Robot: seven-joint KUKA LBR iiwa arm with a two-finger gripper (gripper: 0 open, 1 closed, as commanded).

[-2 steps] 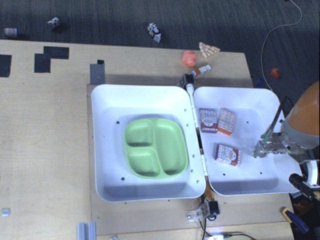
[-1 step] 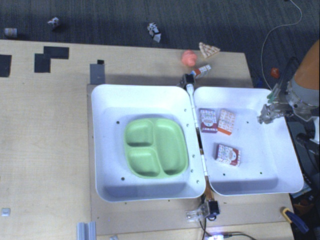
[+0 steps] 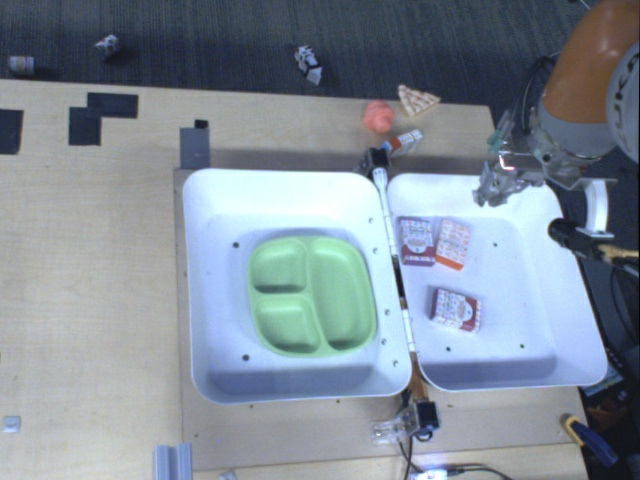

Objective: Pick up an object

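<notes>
Camera view: left bin [image 3: 215,268] has a green tray [image 3: 312,293]. Right bin [image 3: 560,338] has two cartons side by side [image 3: 418,241] [image 3: 453,243], third carton [image 3: 455,310] nearer the front. Gripper [image 3: 497,190] over the right bin's far edge, apart from the cartons, nothing seen in it; can't tell its opening.

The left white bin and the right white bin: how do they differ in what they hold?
The left white bin holds one green divided plastic tray; the right white bin holds three small printed packets. The tray is large and plain; the packets are small, red and white. Both bins are shallow.
</notes>
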